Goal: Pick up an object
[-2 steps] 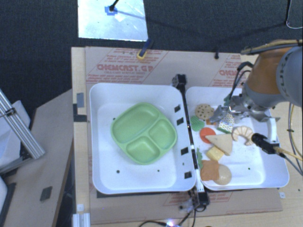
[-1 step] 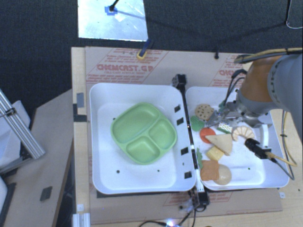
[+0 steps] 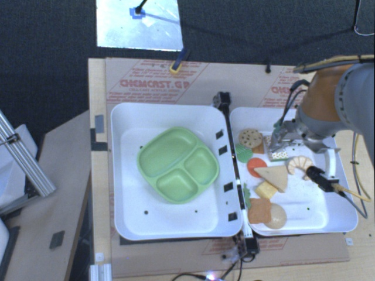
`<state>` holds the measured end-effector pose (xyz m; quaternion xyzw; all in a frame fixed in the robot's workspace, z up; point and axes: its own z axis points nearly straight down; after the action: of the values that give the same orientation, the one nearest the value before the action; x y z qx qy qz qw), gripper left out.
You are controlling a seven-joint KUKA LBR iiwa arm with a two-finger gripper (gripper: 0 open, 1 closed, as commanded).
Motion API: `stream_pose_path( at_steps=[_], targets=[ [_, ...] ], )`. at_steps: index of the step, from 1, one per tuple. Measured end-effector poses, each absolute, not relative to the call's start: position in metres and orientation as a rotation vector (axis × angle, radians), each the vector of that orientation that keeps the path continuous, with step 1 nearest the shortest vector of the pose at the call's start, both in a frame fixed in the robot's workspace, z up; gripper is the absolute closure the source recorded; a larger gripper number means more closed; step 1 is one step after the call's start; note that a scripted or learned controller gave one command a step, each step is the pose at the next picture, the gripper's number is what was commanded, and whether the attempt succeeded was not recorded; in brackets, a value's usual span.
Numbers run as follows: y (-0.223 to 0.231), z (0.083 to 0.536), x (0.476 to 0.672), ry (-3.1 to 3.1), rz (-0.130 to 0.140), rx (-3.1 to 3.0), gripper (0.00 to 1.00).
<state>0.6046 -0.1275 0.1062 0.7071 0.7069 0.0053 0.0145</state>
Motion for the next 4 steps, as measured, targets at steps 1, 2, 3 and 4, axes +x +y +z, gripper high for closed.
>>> stream_pose_path(
  at_steps=[1,2,3,4],
  targets=[
    [-0.127,0.153,0.614,2.223,0.006,2.212,1.0],
    [-0.121,0.21,0.609,2.223,0.008,2.211,1.0],
    [-0.121,0.226,0.61,2.225,0.004,2.212,1.0],
    [-0.061,0.219,0.619,2.233,0.005,2.21,1.0]
  ],
)
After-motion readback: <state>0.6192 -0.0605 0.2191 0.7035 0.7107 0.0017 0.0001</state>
